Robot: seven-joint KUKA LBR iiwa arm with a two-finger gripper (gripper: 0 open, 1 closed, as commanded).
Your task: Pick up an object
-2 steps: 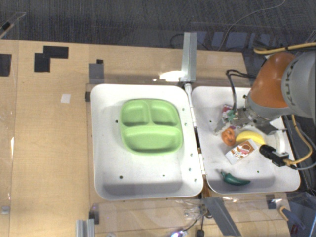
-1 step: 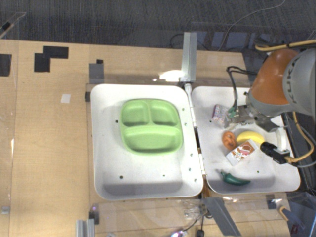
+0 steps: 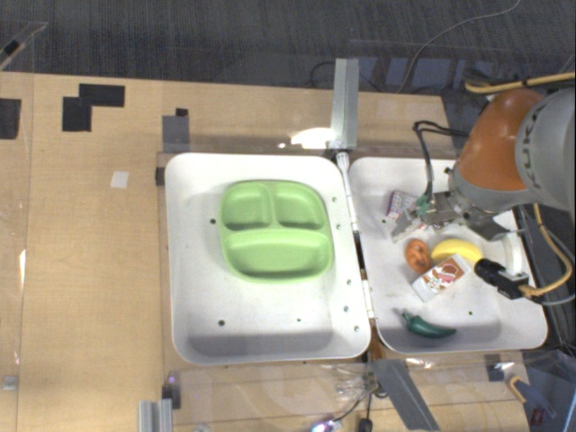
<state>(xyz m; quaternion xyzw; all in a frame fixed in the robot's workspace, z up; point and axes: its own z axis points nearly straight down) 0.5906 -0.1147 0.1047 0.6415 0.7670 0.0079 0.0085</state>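
Gripper (image 3: pixel 427 211) of the grey arm is being held low in the right white bin (image 3: pixel 382 318), its grasp state impossible to tell, just above a small orange round fruit (image 3: pixel 417 256), which is best being approached straight down, avoiding the touching yellow lemon-like fruit (image 3: pixel 454 248).

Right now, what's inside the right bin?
The right bin holds a lemon, peach, green pepper, small carton, wrapper. The arm covers its far corner.
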